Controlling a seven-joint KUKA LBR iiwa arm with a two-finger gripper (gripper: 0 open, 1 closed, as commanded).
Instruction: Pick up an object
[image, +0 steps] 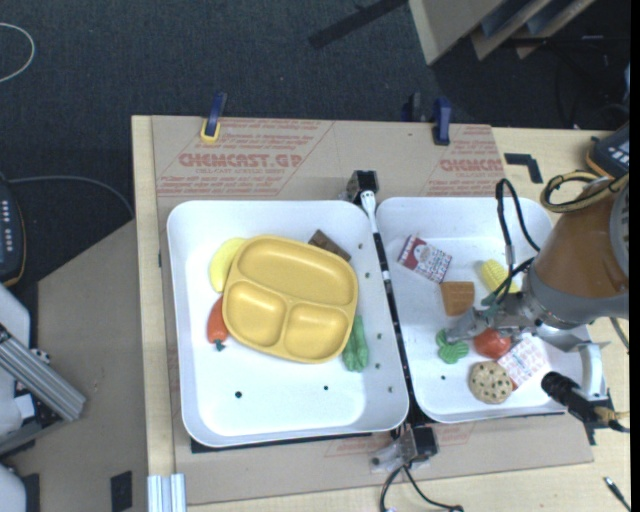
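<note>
arm low over the right bin, gripper among the small toys

the table (300, 150) is covered with brown cardboard that has red print, and two clamps hold it at the far edge. on it stand two shallow white bins side by side. the left bin (200, 300) carries a big yellow tray (288, 297) with three compartments, set at a slant. a yellow piece (222, 262) shows from under the tray's upper left edge, a red-orange piece (216, 325) lies at its lower left, a green leafy piece (355, 345) touches its right edge, and a dark brown piece (328, 243) shows at its top.

the grey arm with the orange band (585, 255) reaches in from the right and stands over the right bin (440, 215). the gripper (487, 322) is low inside this bin, near the middle. it seems to be just above a red round object (492, 343), but i cannot tell if it is open or closed, because the wrist hides this part.

around it lie the small things: a red and white packet (424, 258) toward the far left, a tan block (458, 297) just left of the gripper, a yellow corn piece (493, 273) behind it, a green object (451, 347) touching the left side of the red one, a round cookie (489, 381) near the front edge, and a white and red wrapper (524, 362) just right of the cookie.
</note>
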